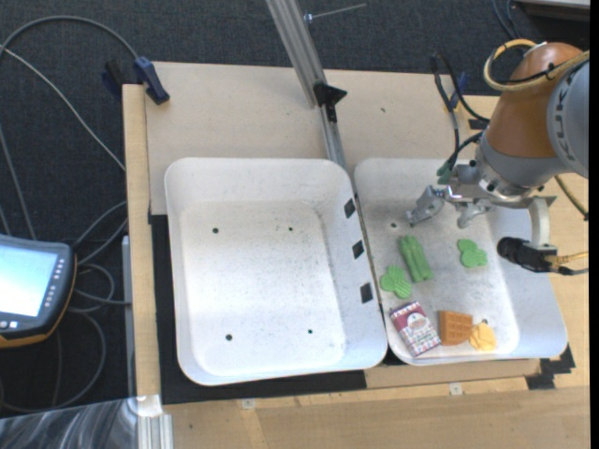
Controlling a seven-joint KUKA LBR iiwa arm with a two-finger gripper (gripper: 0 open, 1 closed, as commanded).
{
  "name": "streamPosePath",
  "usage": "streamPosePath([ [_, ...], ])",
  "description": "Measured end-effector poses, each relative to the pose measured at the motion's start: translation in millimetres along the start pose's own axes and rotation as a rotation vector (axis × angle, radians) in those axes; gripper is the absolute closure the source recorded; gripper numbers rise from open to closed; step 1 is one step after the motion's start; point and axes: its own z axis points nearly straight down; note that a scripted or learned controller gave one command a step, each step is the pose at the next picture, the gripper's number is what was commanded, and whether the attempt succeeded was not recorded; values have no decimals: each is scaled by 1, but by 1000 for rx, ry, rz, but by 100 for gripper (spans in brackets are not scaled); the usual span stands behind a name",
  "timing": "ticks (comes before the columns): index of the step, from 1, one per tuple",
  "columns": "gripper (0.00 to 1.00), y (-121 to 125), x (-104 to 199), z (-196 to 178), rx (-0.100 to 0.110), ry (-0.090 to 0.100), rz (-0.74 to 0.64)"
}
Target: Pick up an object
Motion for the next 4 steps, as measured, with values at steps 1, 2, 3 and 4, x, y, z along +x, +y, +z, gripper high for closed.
streamPosePath([
  [1, 0, -1, 1, 53, 0, 0, 0],
  [2, 100, 2, 1, 38, -9, 0, 0],
  [3, 100, 6, 10, -11, -14, -2, -2],
  [4, 100, -2, 9, -61, -14, -3, -1],
])
